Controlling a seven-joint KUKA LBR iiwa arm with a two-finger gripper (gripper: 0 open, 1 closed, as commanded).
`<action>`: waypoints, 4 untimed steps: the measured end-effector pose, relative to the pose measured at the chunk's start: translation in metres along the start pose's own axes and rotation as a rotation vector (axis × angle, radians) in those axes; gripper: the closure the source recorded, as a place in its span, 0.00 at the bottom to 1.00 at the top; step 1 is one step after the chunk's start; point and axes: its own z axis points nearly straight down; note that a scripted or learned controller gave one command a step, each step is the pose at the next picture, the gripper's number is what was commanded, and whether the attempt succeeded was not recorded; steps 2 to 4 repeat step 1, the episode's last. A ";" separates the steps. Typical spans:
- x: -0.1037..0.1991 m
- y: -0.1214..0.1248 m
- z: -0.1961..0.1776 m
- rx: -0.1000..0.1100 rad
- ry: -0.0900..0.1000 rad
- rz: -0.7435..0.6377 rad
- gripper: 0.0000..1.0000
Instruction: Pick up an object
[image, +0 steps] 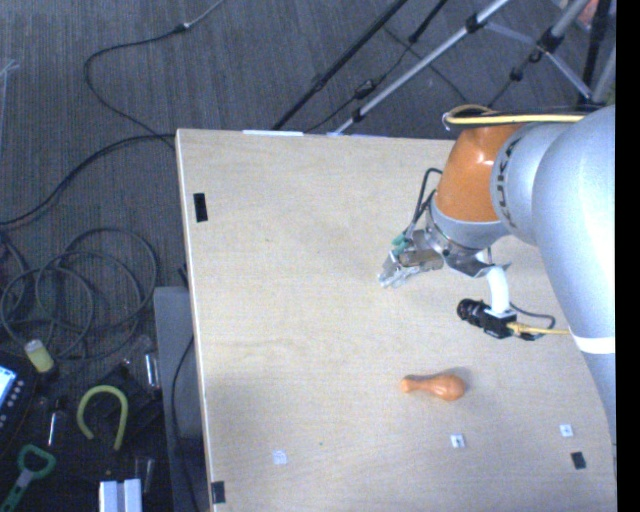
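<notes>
An orange, pear-shaped object (436, 385) lies on its side on the pale wooden bench top (290, 330), toward the front right. My gripper (398, 270) hangs over the middle right of the board, up and a little left of the orange object and well apart from it. A small teal-green bit (402, 243) shows at the gripper's upper side; I cannot tell whether it is a held thing or part of the hand. The grey arm with its orange band (475, 185) reaches in from the right.
A black fitting with a yellow cable (490, 318) hangs under the wrist, above the orange object. Small black and white markers (200, 207) dot the board. Left of the board's edge lie floor cables (80, 290) and tools (100, 410); stand legs (440, 45) cross behind it.
</notes>
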 end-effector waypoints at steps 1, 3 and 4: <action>0.000 0.000 0.000 0.000 0.000 0.000 0.00; 0.000 0.000 0.000 0.000 0.000 0.000 0.00; 0.000 0.000 0.000 0.000 0.000 0.000 0.00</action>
